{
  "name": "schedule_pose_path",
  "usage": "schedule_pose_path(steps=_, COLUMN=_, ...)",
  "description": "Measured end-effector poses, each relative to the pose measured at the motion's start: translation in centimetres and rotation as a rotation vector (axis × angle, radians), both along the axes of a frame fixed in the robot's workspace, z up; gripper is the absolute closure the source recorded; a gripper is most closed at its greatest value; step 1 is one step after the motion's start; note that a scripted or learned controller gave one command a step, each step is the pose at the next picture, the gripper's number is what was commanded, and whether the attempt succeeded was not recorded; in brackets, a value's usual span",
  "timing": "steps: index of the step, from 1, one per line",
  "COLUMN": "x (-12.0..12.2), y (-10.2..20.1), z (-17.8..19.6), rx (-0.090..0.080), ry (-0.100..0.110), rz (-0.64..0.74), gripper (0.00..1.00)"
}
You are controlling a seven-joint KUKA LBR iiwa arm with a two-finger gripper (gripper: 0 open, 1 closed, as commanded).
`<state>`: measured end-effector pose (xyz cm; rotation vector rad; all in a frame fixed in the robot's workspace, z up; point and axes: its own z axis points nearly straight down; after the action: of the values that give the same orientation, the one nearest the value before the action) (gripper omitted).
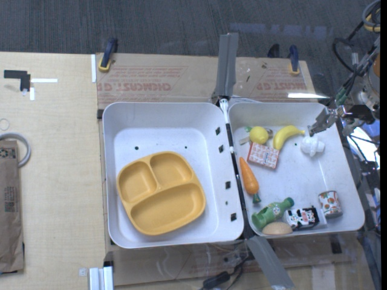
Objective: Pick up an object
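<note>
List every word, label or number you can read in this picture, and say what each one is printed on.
"CHEMCAST GP", red and upside down, on the left cardboard sheet behind the bins.
Red lettering on the right cardboard sheet: too glared to read.
Print on the small box, the can and the black-and-white carton: too small to read.
Marks on the brown bag: blurred.

I reach in from the right edge, my arm mostly out of frame with cables trailing along it. My gripper [318,125] angles down and to the left, its dark slim fingers [315,129] drawn close together at the tips, nothing between them.
</note>
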<state>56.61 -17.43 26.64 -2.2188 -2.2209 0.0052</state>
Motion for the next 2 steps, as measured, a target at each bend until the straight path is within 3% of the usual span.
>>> schedule_pose_path(steps=1, x=3.2, y=5.1, z=-10.8, rx=0.001, ry=-0.001, rz=0.184, gripper=0.00)
schedule_pose_path(steps=2, x=8.1, y=6.7, z=-17.0, rx=0.003, ry=-0.010, rz=0.387, gripper=0.00)
